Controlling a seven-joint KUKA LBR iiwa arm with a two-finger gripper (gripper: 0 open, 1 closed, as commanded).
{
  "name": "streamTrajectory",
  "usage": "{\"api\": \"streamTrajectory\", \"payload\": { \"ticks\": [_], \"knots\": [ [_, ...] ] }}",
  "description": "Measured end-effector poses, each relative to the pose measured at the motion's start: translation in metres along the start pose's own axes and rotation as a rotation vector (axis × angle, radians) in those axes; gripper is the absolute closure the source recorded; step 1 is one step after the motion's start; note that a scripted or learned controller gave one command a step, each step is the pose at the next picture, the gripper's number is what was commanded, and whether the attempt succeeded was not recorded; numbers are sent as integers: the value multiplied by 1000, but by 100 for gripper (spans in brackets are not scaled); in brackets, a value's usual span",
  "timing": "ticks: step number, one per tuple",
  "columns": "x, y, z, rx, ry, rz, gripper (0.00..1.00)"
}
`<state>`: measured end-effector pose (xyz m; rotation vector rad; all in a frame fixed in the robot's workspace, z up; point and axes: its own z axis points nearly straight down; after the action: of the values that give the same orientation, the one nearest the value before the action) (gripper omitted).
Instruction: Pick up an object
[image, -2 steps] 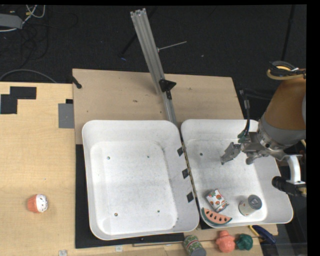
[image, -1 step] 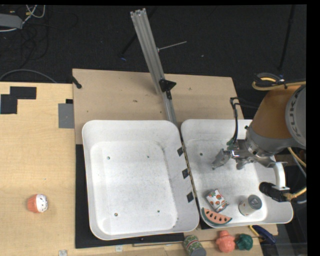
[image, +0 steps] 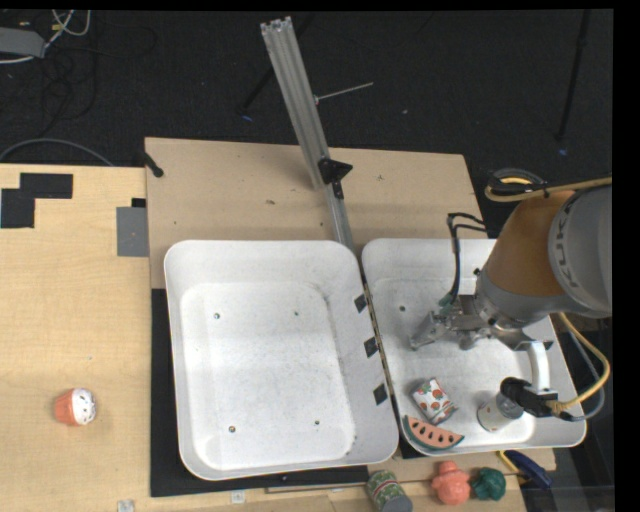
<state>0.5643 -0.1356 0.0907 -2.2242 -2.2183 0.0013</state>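
Near the front of the right bin (image: 395, 262) lies the carton (image: 433, 399), a small box with a red-and-white print, tilted on the white floor. Just in front of it, against the bin's front rim, rests a melon slice (image: 434, 436), and off to the right sits a grey cup-like piece (image: 493, 414). My gripper (image: 440, 329) hangs above the middle of this bin, behind the carton and apart from it; from this angle I cannot tell whether it is spread or pressed together, and I see nothing between its parts.

Risks, as I judge them: the carton lies askew, so a straight descent may catch a corner and push it away instead of closing on its sides. It is near the melon slice, so a loose approach could nudge both or grab the wrong one. The front rim is near as well, and one side of my gripper may strike it. The black cable (image: 455, 262) looping by my wrist could drag.

Outside, on the surface in front of the bin, sit a pink toy (image: 450, 482), a green toy (image: 489, 483) and a can (image: 385, 489). The left bin (image: 262, 355) lies beside mine, and a small orange ball (image: 75, 407) rests far left. None of these blocks me.
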Motion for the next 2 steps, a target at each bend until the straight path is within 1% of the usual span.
{"api": "streamTrajectory", "payload": {
  "ticks": [1, 2],
  "knots": [
    [-1, 0, -12, -1, 1, 7, 100],
    [-1, 11, -63, -3, 0, -4, 100]
  ]
}}
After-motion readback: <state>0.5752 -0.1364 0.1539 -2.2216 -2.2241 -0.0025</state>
